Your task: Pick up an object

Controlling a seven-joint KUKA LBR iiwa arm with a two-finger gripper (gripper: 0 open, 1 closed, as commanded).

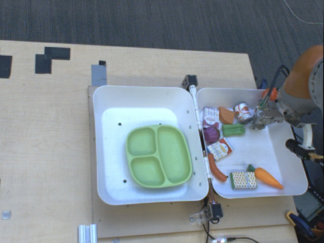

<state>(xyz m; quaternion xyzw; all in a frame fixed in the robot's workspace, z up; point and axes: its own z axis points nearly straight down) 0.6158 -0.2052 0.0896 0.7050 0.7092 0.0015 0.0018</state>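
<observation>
A light wooden desk (45, 151) carried two shallow white bins set side by side. The left bin (109, 135) held a green divided plate (159, 156) with three compartments, lying flat near the bin's middle. The right bin (283, 156) held a scatter of toy food. Near its upper left lay a white and pink packet (210, 116), with a purple onion-like piece (211, 134) just below it and another small printed packet (219, 149) below that. An orange wedge-shaped piece (227, 116) lay beside the upper packet, and a small red and white can (243, 111) lay on its side just to the right of it. A green vegetable piece (233, 130) rested below the can. Along the bin's left wall lay a red-orange chili-like piece (216, 169). Toward the lower edge sat a green and yellow patterned block (243, 180) and, touching or just beside it, a toy carrot (267, 177). The grey arm (304, 92) with its orange band reached in from the right, and the tool (260, 118) hung over the upper part of the right bin, just right of the can and the green piece. Whether it was released or clenched could not be told, and nothing could be seen in its grasp.
</observation>
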